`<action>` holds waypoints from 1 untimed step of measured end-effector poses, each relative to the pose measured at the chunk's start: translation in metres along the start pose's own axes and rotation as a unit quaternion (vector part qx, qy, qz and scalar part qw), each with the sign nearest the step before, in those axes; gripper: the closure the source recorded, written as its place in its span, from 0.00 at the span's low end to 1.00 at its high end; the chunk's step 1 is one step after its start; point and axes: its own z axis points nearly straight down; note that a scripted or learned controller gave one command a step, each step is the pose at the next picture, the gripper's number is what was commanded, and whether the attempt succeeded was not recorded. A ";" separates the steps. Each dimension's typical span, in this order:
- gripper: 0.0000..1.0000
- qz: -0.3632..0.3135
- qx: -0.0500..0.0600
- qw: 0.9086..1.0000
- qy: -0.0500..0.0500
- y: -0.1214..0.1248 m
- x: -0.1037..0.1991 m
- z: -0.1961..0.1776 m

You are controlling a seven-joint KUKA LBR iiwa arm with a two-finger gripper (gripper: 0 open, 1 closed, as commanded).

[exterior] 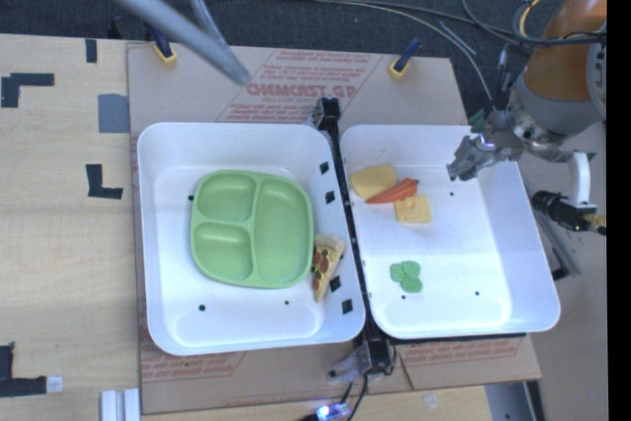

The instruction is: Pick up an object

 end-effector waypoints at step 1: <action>1.00 0.000 0.001 1.000 0.000 0.001 0.000 -0.028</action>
